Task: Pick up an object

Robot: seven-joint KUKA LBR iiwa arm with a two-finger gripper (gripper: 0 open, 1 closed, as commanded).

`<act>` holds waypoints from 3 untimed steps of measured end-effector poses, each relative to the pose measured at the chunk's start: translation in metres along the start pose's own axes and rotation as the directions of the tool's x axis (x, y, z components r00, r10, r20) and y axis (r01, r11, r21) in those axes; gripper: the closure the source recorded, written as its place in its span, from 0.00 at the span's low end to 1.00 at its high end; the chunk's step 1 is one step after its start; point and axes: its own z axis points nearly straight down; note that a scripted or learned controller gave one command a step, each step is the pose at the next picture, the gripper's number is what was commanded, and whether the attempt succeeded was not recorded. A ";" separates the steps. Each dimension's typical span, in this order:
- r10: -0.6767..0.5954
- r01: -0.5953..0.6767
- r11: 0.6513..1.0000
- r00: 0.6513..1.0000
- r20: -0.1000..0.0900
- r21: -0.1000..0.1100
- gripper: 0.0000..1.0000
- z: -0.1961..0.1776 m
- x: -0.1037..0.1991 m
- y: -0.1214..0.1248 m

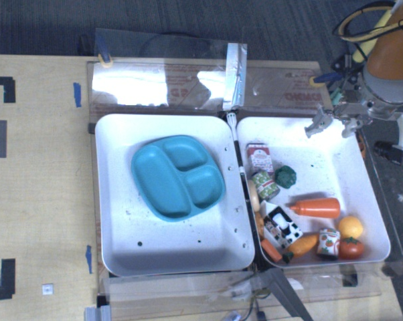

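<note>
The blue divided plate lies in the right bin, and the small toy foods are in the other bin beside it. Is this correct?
Not quite. The camera view shows the blue divided plate in the left bin, not the right one. The small toy foods, such as the orange bottle, lie in the right bin beside it.

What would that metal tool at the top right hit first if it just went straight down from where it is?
Probably bare white floor. The tool hangs over the upper right corner of the right bin, and the nearest items, the green lump and orange bottle, lie lower in the view. Depth is hard to judge from this slanted view.
</note>
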 end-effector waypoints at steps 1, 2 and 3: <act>0.306 -0.306 0.952 0.952 0.000 0.005 0.00 0.060 0.000 0.016; 0.212 -0.212 0.977 0.977 0.003 -0.007 0.00 0.019 -0.036 0.018; 0.185 -0.185 0.983 0.983 0.001 0.001 0.00 0.049 -0.023 -0.050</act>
